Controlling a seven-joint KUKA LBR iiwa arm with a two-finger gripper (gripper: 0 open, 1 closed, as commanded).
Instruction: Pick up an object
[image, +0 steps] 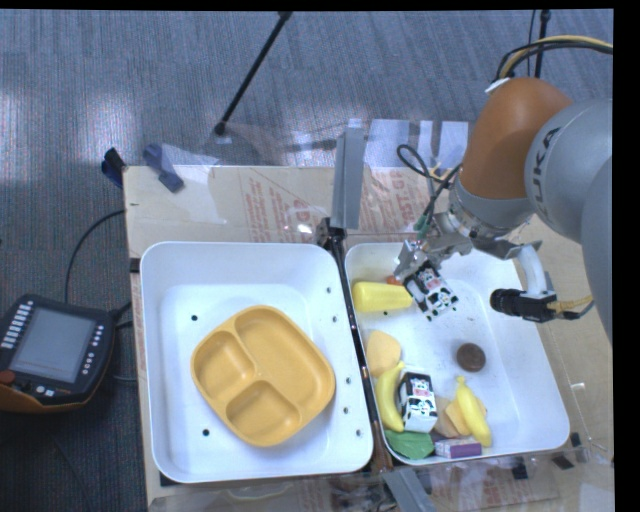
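Two white bins side by side on bench: left bin (170, 290), right bin (525, 395).

Left bin: yellow tray (262, 374), three compartments, lying flat, turned at an angle to bin walls.

Right bin, far end: gripper (425, 275) low over bin, arm (530, 150) reaching in from right. Small black-and-white carton (434, 292) at fingertips, tilted; fingers seemingly closed on its upper end, grip not wholly clear. Yellow block (380, 296) just left of carton, against the wall between bins.

Right bin, middle: brown disc (471, 356) alone on floor, apart from the rest. Orange-yellow round piece (384, 350) near the dividing wall.

Right bin, near end: cluster of toys, touching or overlapping. Banana (387, 398) along left side; second black-and-white carton (418, 401) just beside it, upright; second banana (474, 414) to the right; green piece (412, 445) under carton; small pink block (457, 449) at the near wall.

Beyond bench, left: tablet-like pendant (50, 350) on floor, cable attached.
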